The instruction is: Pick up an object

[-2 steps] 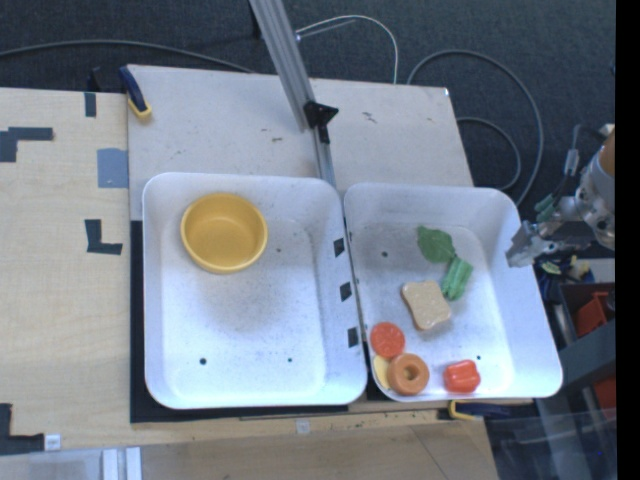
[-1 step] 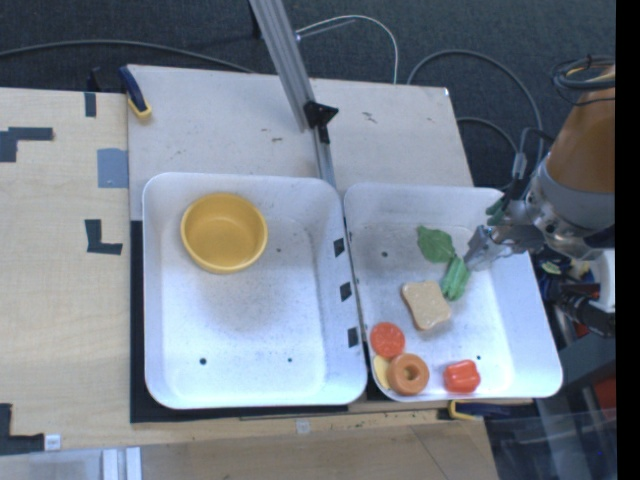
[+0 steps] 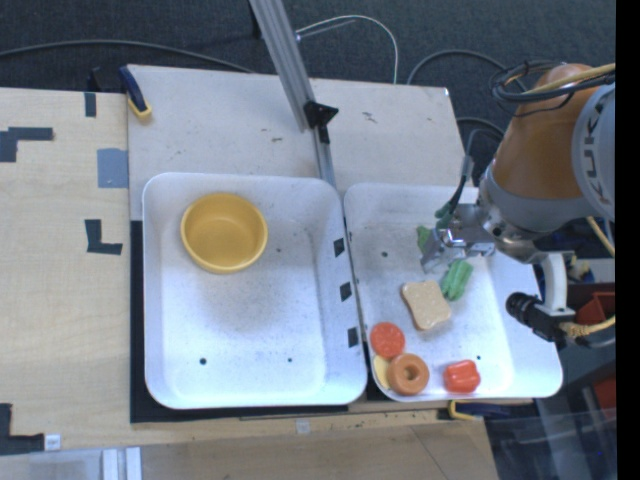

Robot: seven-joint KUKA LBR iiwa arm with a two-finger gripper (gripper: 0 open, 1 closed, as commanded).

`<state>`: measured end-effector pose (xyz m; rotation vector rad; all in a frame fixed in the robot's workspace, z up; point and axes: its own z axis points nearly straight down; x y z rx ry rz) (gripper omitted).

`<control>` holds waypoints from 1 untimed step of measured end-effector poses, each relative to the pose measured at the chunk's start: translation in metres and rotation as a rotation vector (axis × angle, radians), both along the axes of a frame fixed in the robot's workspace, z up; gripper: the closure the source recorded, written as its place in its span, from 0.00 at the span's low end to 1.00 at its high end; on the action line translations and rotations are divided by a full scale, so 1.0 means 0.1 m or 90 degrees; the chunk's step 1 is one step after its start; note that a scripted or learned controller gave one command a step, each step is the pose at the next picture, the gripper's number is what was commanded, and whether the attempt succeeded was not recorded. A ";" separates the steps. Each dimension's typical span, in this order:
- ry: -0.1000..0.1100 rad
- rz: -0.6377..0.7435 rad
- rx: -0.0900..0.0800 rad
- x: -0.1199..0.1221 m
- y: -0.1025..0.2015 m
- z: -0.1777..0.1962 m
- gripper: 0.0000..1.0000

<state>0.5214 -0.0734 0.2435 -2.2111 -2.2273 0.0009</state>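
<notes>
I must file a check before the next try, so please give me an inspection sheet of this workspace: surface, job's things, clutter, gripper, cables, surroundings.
Surface: left bin and right bin, white, side by side on a pale board.
Job's things: in the right bin, green object, bread slice, tomato slice, donut, red object; yellow bowl in the left bin.
Clutter: blue and yellow clamp at the board's far left corner.
Gripper: gripper low over the right bin, beside the green object; hold not visible.
Cables: loops behind the board.
Surroundings: metal pole, dark floor.
</notes>
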 end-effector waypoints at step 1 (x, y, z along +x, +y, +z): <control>-0.001 0.001 0.000 0.06 0.57 0.05 1.00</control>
